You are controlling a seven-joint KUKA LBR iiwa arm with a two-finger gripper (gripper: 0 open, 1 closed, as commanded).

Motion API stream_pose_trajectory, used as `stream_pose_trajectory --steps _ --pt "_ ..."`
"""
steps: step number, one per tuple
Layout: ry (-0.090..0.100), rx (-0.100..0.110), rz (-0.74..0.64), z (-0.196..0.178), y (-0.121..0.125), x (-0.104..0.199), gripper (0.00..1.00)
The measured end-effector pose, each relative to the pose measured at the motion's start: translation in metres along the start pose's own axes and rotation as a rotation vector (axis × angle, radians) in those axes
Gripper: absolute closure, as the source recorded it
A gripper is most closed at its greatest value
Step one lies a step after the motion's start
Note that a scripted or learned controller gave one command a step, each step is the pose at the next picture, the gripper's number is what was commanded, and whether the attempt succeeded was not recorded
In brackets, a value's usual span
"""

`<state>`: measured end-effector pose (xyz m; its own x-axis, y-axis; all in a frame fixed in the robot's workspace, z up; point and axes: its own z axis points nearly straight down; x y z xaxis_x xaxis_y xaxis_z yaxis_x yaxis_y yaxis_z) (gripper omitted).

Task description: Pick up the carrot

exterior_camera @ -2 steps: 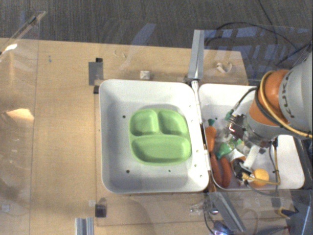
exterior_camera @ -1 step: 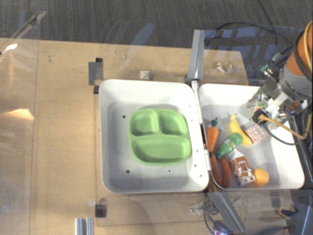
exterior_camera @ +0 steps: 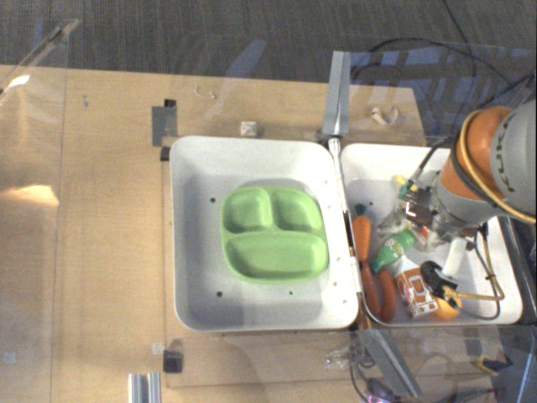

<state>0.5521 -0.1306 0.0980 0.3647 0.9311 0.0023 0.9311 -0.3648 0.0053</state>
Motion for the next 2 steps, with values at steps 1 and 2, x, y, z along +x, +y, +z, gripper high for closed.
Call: stream_pose_trajectory --steps 1,2 --pt "-0.001 -0.013 0.160 0.006 0.077 -0.034 0.00" --pt "-0.001 0.000 -0.194 -0.018 0.043 -0.042 0.00"
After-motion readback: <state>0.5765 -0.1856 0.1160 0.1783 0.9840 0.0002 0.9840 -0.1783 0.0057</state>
